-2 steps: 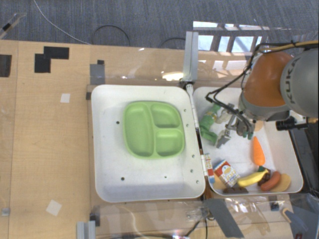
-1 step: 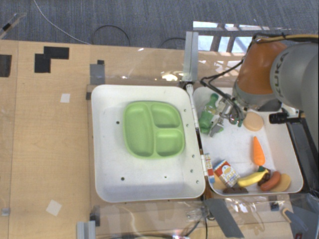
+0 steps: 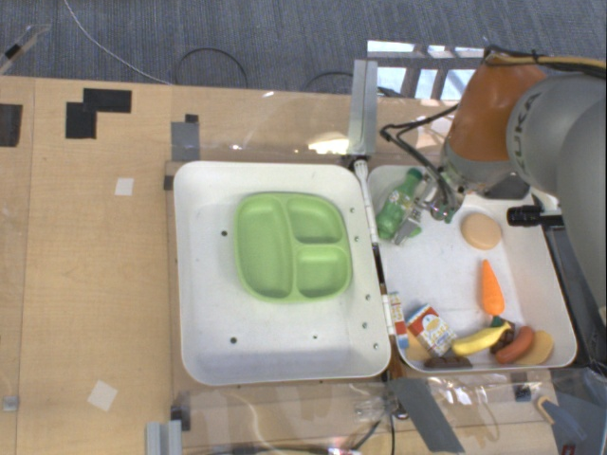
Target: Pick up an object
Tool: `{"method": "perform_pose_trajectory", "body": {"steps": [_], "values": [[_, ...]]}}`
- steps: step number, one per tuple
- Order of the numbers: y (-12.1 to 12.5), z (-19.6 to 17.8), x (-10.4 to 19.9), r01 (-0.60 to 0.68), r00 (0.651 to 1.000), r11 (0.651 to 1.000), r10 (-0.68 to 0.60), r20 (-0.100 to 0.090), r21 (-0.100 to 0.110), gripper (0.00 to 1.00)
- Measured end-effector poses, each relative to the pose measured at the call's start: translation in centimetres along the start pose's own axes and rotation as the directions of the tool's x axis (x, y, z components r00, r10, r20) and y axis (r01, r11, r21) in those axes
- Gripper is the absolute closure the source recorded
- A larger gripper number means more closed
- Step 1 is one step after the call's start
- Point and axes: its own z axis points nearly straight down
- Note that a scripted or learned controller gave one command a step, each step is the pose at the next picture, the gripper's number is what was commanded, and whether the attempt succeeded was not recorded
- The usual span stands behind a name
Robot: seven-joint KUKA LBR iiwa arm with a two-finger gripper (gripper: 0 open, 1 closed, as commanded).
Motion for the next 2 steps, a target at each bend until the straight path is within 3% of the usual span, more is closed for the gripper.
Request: {"method": "perform_pose_trajectory", "body": {"steps": [1, 2], "values": [[0.3, -1.4, -0.4, 0.009, 1.0, 1.0, -0.009, 0.021, -0.006, 1.0], [3.8, -17.5, 2.1, -0.503, 0.864, 0.864, 0.503, 0.01, -0.014, 1.0]]}}
